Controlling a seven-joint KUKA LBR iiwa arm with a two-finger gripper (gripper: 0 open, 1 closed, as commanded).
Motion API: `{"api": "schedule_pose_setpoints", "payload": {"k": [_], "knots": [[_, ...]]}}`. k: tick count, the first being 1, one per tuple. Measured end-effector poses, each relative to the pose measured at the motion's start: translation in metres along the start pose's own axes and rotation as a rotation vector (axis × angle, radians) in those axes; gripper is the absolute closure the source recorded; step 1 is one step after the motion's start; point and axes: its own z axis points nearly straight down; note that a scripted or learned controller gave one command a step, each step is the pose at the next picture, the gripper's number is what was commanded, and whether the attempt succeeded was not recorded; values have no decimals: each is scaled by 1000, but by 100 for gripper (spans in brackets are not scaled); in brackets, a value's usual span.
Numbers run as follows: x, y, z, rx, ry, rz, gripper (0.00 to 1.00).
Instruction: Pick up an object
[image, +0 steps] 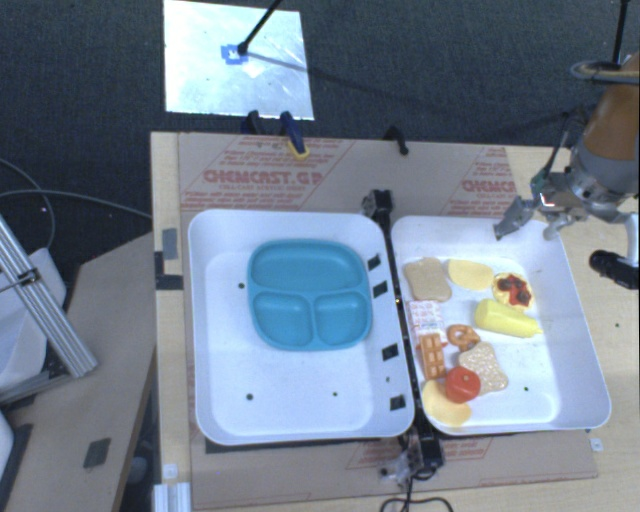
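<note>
Here, the two-finger tool (532, 218) on the grey arm with its orange band (612, 125) hangs over the far right corner of the right-hand shallow white bin (580, 330), its fingers spread wide with nothing between them. No object has been lifted, so the task stands at its beginning: approach, descent, closing and raising all appear left to do.

The candidates lie below and to the left of the tool in this view, clustered in the same bin. Nearest are a pale yellow round slice (470, 274) and a tan bread-shaped piece (428, 279), with a small yellow disc topped in red and dark bits (513, 290) just beyond them. Farther off sit a yellow wedge-shaped block (506, 320), a white card with red print (425, 317), a brown pretzel (462, 335), an orange waffle-like strip (431, 355), a speckled beige biscuit (484, 365), and a red tomato-like ball (461, 384) that rests on a pale yellow oval slice (441, 404). Several touch or overlap, which may make a clean grasp harder near the bin's near edge.

Well to the tool's left, the second white bin (230, 400) holds a blue three-compartment plastic plate (308, 293). Both bins rest on a cardboard-covered surface (330, 165) printed with red lettering.
</note>
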Motion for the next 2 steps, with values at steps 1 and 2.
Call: {"api": "schedule_pose_setpoints", "payload": {"k": [1, 2], "knots": [[11, -41, 105, -3, -2, 2, 0], [10, -37, 88, -9, -3, 0, 100]]}}
